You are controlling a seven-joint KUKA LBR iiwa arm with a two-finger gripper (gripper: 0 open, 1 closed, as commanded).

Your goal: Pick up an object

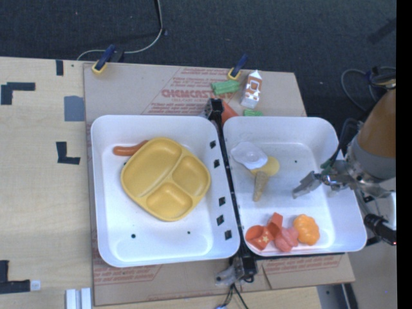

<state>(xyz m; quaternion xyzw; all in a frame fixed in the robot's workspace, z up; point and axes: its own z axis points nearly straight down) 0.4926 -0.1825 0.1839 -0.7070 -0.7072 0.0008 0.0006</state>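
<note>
Claw (308, 187) over right bin (322, 129).
Fingers apart (narrow gap), holding nothing; orange toy (307, 229) lies below.

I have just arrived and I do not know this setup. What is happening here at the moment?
A robot arm reaches in from the right, and its gripper hovers over the right bin, holding nothing. In that bin lie an ice cream cone, a tomato, some red pieces and an orange toy. The left bin holds a yellow divided plate and a hot dog. Nothing is picked up yet.
</note>
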